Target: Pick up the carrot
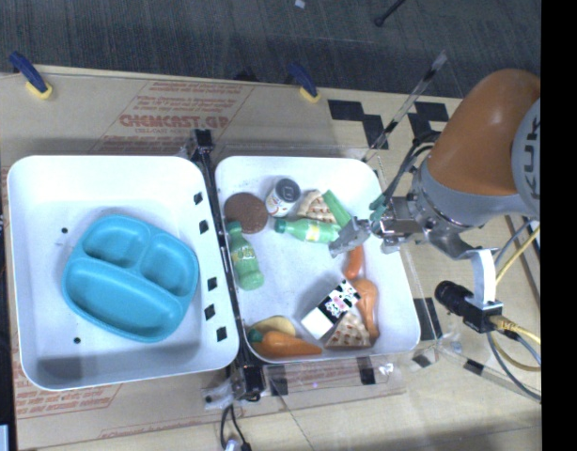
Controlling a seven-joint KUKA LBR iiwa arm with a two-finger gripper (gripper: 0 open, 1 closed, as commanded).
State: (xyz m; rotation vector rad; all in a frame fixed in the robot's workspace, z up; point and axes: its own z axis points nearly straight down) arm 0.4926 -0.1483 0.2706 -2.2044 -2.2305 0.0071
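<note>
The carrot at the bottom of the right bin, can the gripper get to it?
Probably yes. The carrot lies on top near the bin's front wall with nothing covering it. The gripper hangs over the same bin, farther back. A banana and a pizza slice touch it, so the fit looks tight.

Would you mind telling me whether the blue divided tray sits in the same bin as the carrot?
No, the blue divided tray lies in the left bin, while the carrot lies in the right bin.
</note>
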